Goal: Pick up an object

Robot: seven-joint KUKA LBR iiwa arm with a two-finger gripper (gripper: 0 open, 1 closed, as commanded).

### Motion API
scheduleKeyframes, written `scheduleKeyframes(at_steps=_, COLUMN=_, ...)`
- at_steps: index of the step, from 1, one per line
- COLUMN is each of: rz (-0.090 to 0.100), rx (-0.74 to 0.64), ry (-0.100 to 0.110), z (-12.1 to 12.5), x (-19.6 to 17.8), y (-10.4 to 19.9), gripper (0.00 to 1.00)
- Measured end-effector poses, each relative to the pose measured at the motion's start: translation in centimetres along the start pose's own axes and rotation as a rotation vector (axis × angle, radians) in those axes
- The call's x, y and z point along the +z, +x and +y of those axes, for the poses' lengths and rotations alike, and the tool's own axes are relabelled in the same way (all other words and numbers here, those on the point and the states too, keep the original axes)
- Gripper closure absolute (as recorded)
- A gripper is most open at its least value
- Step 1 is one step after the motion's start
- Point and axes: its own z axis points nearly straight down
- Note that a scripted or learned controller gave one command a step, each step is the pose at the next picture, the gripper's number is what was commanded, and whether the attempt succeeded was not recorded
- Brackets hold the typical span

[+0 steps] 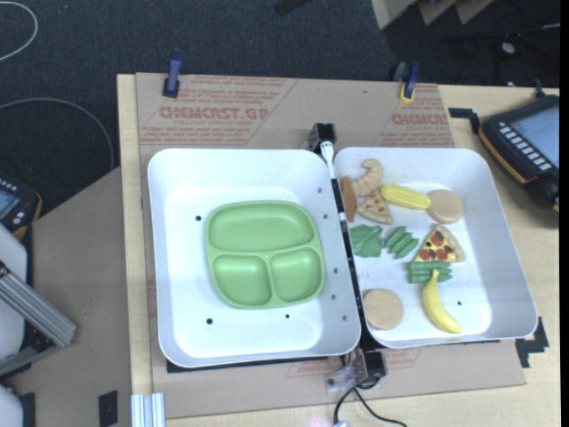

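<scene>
Fingers of the gripper: you cannot tell from this frame how far apart they stand or whether they have hold of anything. Log the state as unknown.

Candidate objects all lie in the right bin (503, 238), loose on its floor. Nearest the front edge: a banana (439, 306), lying at a slant, and a round tan cookie (383, 308) just beside it to the left, apart from it. Above the banana's upper end sits a dark green piece (423, 272), touching or nearly touching a pizza slice (439, 247). Left of those, a cluster of green bean pods (380, 240). Toward the back: a yellow corn-like piece (404, 196), a round tan biscuit (444, 206) at its right end, a smaller pizza wedge (375, 207), and a pale curved piece (369, 173) whose kind is too small to make out.

The left bin (169, 238) holds a green divided plate (264, 253), flat in its middle. Both bins rest on a brown board (222, 105) clamped at the back.

Judgement: the task is at its start. Nothing looks lifted, so the step in hand is the approach and the choice of target. The cookie looks the cleanest pick to you, having bare bin floor around it. The banana is also fair if the jaws close across its narrow width. The back cluster is crowded, and a descent there risks pinching two pieces or nudging neighbours.
</scene>
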Motion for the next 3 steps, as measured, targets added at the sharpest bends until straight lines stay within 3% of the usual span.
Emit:
scheduleKeyframes(at_steps=1, rz=-0.006, rx=-0.002, ry=-0.011, z=0.1, x=-1.5, y=-0.1, gripper=1.00)
scheduleKeyframes(at_steps=2, rz=-0.001, rx=-0.003, ry=-0.003, z=0.1, x=0.9, y=1.9, gripper=1.00)
scheduleKeyframes(at_steps=3, rz=-0.007, rx=0.000, ry=-0.013, z=0.1, x=-3.1, y=-0.2, gripper=1.00)
